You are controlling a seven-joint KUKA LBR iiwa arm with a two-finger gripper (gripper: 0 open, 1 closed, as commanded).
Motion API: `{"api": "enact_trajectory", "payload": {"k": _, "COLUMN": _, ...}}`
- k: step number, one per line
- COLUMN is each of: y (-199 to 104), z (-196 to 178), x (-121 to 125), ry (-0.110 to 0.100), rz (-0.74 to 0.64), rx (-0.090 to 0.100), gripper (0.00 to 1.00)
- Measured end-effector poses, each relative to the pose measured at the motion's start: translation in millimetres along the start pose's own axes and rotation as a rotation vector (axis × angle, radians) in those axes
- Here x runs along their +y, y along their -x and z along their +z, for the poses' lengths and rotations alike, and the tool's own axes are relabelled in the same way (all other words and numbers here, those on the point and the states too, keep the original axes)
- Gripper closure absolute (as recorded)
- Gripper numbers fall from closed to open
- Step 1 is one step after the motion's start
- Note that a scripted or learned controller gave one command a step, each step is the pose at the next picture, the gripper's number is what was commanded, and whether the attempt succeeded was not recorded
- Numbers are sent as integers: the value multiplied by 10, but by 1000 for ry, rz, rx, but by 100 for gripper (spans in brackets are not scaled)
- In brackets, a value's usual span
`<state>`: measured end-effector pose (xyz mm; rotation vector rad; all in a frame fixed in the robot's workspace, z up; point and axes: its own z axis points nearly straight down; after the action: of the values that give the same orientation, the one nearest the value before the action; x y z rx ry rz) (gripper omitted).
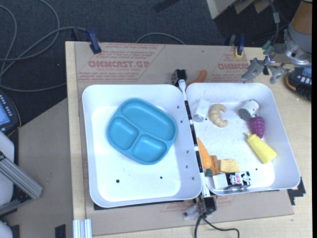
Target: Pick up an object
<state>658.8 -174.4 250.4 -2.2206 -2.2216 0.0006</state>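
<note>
My gripper (261, 73) hangs above the far edge of the right bin (285, 148), its fingers spread and nothing between them. Below it in that bin lie a tan croissant (218, 114), a grey and white cylinder (247, 108), a purple bunch of grapes (256, 126) and a yellow bottle (261, 148). An orange carrot (202, 152) lies along the bin's left wall. A tan and orange piece (224, 165) and a small black and white item (238, 179) sit at the near edge.
The left bin (99, 177) holds a blue divided plate (142, 130). A small orange object (201, 76) lies on the board behind the bins. Blue clamps (92, 39) hold the board's far edge. Cables run across the dark floor behind.
</note>
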Motion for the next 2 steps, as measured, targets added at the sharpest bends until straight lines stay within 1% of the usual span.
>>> {"api": "enact_trajectory", "payload": {"k": 1, "y": 465, "z": 1494, "x": 54, "ry": -13, "rz": 2, "rx": 15, "gripper": 0}}
{"api": "enact_trajectory", "payload": {"k": 2, "y": 478, "z": 1300, "x": 91, "ry": 3, "rz": -2, "rx": 0, "gripper": 100}}
